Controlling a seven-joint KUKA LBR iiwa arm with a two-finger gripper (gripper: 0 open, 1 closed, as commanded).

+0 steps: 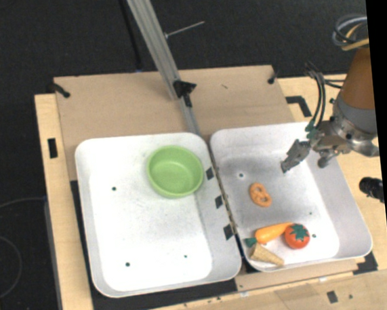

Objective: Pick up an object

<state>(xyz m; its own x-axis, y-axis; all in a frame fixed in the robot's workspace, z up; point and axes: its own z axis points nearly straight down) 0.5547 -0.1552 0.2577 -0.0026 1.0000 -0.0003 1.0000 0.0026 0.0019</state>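
My gripper [307, 155] hangs with fingers apart, I think, over the right bin [344, 201]. I'd pinch the light, stiff cookie [259, 194] across its edges.

Robot lab: bench [141, 108], two white bins [108, 261].

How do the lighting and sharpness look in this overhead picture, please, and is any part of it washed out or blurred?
In the camera view, light is even and flat; both white bins look bright, the right one greyer at its middle. The green bowl and tomato are fairly crisp; the gripper is soft-edged. The floor around the bench is dark.
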